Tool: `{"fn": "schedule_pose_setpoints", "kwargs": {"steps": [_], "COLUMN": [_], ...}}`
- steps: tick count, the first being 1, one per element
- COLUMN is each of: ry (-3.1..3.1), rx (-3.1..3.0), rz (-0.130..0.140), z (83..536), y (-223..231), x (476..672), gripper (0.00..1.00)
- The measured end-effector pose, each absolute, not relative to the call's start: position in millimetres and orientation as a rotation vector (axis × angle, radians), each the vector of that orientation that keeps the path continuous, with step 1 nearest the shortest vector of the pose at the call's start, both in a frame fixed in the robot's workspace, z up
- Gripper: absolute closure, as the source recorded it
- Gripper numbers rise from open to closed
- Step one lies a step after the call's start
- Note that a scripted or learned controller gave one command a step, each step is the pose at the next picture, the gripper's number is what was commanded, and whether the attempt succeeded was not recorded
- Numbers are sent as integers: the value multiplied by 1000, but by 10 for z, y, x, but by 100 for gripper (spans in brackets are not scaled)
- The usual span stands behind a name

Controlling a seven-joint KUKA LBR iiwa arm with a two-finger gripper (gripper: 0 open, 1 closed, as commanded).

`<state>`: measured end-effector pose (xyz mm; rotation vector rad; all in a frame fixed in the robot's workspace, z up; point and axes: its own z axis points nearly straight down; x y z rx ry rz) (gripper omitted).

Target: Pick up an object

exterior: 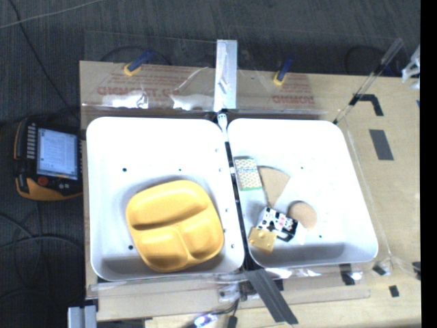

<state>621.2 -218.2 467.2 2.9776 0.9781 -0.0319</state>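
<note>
1. Yellow divided tray (175, 223) lies in my left bin (109, 149), towards its near side
2. My right bin (328, 149) bears small items by the divider: a black-and-white box (278, 223), a tan block (261, 239), a cork disc (303, 214)
3. Wooden bench (396, 203) stands on dark carpet (41, 53); my gripper's state I cannot tell

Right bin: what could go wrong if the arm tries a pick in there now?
The small items crowd the right bin's left wall. The yellow block touches the black-and-white patterned piece, so a grasp may catch both or neither. The tan wedge and the round tan disc lie flat and may slip.
</note>
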Motion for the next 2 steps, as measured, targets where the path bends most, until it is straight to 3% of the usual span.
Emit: {"fn": "schedule_pose_setpoints", "kwargs": {"steps": [1,2], "ry": [785,1027], "rx": [3044,2968], "rz": [-7,-6], "z": [4324,4332], "y": [-1637,-2127], "x": [6240,6573], "gripper": [100,100]}}
